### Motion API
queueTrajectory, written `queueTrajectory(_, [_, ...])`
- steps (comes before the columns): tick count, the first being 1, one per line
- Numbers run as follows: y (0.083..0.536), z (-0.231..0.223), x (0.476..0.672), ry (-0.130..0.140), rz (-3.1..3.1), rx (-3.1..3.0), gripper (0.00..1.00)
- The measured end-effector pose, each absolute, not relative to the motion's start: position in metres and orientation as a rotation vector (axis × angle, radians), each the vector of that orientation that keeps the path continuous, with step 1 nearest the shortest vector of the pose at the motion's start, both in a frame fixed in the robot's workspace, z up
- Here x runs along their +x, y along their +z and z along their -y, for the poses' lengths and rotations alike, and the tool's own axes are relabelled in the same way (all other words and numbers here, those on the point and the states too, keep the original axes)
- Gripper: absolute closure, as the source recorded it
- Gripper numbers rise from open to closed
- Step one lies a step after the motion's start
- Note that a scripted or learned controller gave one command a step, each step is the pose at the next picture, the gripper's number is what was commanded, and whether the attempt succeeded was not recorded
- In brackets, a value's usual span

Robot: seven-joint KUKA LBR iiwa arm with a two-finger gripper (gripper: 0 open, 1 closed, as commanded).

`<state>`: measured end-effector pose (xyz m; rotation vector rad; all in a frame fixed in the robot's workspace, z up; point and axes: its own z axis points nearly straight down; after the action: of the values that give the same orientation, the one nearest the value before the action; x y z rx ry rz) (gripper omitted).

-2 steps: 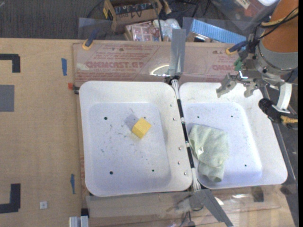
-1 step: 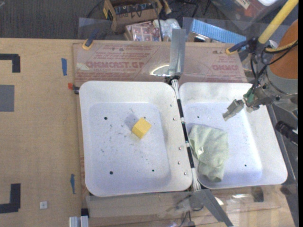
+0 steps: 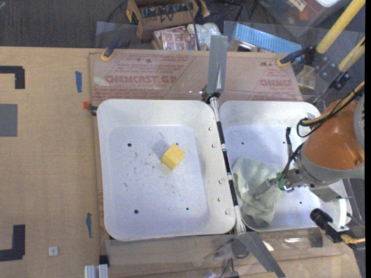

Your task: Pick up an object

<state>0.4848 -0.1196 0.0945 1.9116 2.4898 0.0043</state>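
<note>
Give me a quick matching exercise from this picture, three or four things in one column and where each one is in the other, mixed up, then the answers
Things:
1. yellow block
2. pale green cloth
3. gripper
4. blue tape strip

Places:
A. at the cloth, in the right bin
B. on the wooden bench, left of both bins
C. near the middle of the left bin
D. bunched at the right bin's near left corner

Pairs: 1-C, 2-D, 3-A, 4-B

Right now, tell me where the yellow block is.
The yellow block lies near the middle of the left bin, alone on its floor, well left of the cloth in the right bin.
</note>
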Motion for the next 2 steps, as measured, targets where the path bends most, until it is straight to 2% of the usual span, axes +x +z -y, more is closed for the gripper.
queueTrajectory(1, [0.105,0.121,0.485,0.008,-2.482,1.914,1.00])
queueTrajectory(2, [0.134,0.102,0.479,0.000,-2.265,2.173,1.00])
